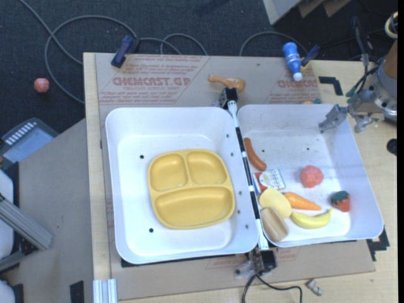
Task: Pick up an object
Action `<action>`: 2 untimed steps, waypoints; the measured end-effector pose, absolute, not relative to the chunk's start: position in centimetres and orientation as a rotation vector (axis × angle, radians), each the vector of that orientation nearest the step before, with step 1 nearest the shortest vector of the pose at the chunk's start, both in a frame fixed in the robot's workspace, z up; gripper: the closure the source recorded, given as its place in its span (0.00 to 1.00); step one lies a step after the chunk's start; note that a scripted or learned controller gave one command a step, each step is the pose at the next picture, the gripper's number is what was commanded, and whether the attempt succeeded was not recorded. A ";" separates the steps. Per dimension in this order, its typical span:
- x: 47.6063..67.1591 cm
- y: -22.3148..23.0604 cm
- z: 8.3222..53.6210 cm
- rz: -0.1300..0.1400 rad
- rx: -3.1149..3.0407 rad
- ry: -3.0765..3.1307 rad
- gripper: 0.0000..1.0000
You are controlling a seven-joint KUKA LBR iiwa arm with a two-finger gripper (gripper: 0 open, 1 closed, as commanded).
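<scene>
The right bin holds toy food: a red-brown sausage, a small printed packet, a red ball-shaped fruit, a strawberry, a carrot, a banana, a pale yellow piece and a tan bread piece. My gripper hangs over that bin's far right corner. It is open, its grey fingers spread wide with nothing between them. It is well away from the food, which lies toward the bin's near side.
A yellow divided plate lies in the left bin. Behind the bins on the board lie a blue bottle, a tan toy and a blue clamp. Cables run across the dark floor beyond.
</scene>
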State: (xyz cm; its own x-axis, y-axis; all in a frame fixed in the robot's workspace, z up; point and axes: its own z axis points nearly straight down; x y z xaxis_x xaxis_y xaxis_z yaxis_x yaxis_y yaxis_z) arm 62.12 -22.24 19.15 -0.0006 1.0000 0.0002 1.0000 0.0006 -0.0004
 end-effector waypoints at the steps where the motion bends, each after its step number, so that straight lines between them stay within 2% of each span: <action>1: 57.4 -19.4 9.0 0.001 -2.221 -2.220 0.00; 2: 52.7 -14.6 8.4 0.001 -2.220 -2.221 0.00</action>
